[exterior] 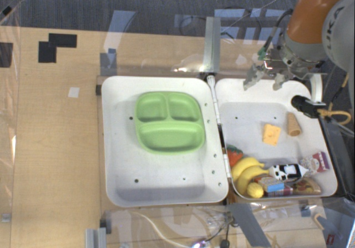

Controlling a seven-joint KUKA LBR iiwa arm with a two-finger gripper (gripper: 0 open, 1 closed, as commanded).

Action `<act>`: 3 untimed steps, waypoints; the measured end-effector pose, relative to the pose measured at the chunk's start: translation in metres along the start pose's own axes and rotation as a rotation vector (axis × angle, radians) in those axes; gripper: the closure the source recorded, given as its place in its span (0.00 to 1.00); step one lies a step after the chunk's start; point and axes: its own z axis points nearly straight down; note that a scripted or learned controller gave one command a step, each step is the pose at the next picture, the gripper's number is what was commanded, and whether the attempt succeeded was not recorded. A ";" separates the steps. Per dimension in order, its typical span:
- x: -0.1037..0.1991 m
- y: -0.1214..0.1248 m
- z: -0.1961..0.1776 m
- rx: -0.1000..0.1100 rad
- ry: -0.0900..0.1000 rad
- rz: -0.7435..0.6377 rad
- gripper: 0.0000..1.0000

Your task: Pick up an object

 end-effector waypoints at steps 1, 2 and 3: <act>-0.042 -0.020 0.058 0.000 -0.001 -0.085 0.00; -0.103 -0.058 0.124 -0.004 0.000 -0.237 0.00; -0.073 -0.101 0.126 -0.011 -0.005 -0.217 0.00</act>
